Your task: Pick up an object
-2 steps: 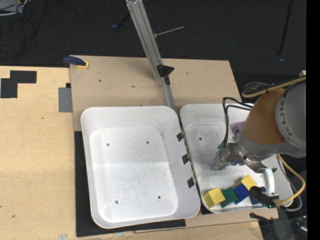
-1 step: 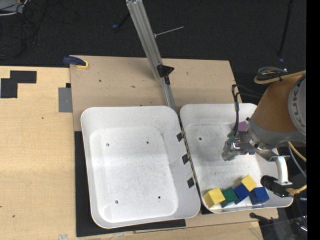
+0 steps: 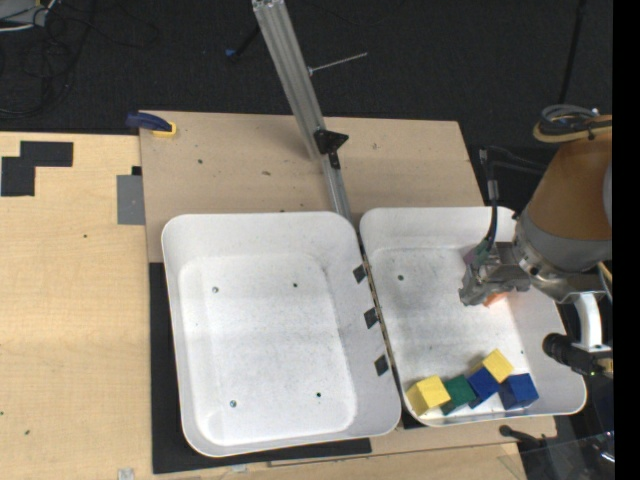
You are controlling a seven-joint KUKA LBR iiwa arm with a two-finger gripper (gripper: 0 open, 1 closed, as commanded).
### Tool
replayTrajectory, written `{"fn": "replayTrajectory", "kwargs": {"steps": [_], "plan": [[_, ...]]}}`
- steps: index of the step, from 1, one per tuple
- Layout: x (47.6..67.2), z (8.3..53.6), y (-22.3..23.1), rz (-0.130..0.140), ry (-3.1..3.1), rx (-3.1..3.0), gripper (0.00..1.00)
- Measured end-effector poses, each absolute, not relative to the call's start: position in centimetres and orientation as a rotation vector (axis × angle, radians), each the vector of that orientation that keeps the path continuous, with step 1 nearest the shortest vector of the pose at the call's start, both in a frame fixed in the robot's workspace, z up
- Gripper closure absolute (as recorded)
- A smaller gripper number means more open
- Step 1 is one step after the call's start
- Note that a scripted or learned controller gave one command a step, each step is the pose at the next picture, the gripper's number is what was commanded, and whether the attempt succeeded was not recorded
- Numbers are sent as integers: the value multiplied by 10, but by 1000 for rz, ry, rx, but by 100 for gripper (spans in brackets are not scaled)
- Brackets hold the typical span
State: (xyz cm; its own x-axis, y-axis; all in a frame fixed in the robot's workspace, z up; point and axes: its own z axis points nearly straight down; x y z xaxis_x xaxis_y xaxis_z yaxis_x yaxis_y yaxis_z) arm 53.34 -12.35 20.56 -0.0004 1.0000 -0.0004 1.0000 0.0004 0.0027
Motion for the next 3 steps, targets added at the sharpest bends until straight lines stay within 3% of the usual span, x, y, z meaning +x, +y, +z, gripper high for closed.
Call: {"fn": "replayTrajectory", "kwargs": {"steps": [3], "plan": [[585, 200, 31, 0, 2228, 2220, 100]]}}
